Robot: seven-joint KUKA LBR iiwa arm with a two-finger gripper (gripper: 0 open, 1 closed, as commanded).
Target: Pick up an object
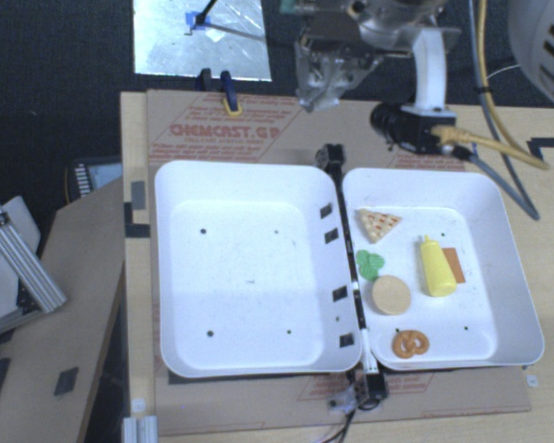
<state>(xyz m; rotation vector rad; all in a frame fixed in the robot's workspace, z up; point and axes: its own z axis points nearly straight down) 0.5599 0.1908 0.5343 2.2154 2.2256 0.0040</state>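
Gripper: top centre, above the bins, nothing in it; opening unclear.
Right bin: pizza slice, green piece, yellow bottle, round cookie, pretzel.
Left bin: lower left, on the table.

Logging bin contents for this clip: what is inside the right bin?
The right bin holds a pizza slice, green piece, mustard bottle, tan disc and pretzel. An orange-brown piece lies partly hidden behind the bottle.

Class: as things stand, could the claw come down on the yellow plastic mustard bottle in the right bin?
Probably yes: the yellow plastic mustard bottle lies uncovered, apart from its neighbours, and the claw hangs above.
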